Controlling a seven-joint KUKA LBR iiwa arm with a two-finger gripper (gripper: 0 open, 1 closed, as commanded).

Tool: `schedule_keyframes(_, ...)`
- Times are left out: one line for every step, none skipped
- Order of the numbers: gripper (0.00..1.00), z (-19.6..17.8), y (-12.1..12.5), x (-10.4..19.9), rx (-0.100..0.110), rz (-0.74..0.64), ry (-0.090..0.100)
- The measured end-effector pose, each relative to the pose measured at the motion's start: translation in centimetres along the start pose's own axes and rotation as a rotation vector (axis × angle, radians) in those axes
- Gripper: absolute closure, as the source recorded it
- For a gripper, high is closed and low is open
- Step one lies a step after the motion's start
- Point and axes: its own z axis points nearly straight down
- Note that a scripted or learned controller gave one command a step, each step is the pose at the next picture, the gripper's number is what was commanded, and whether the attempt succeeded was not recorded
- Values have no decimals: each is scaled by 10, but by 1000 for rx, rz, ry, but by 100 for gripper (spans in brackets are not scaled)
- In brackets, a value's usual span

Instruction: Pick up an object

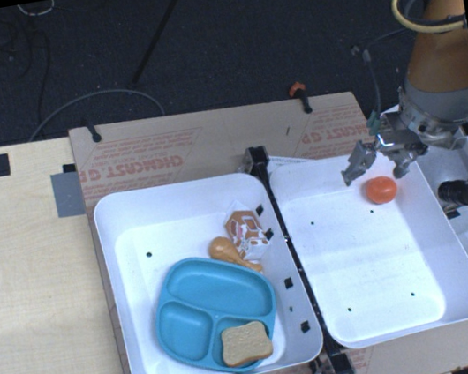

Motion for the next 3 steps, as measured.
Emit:
schedule_keyframes(0,-7,2,0,-12,-2,-1)
schedule_keyframes(0,49,0,-10,-6,0,-1)
schedule_keyframes(0,110,-7,-3,-6,-1,0)
